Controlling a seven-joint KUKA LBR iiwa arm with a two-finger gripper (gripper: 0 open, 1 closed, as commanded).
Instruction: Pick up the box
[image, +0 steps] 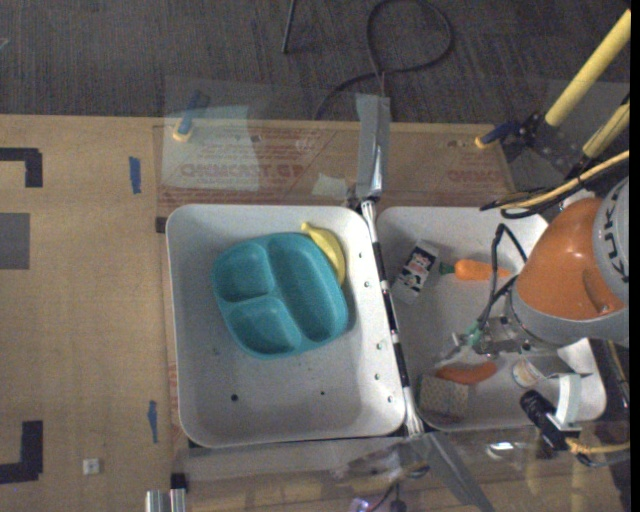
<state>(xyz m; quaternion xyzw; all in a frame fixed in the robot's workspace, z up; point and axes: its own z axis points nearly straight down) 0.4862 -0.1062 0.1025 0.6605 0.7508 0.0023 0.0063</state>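
The box (416, 268) is small, black and white, and lies in the right bin (440, 232) near its left wall, towards the back. My gripper (468, 346) hangs low over the front half of that bin, below and to the right of the box and well apart from it. Directly under the gripper lies a flat orange object (465, 373). The grey arm with its orange band (570, 272) comes in from the right and hides the bin's right side.
An orange carrot-like piece (476, 268) lies just right of the box. A grey pad (447, 398) sits at the right bin's front. The left bin (200, 390) holds a teal divided plate (282, 295) and a yellow banana (329, 247).
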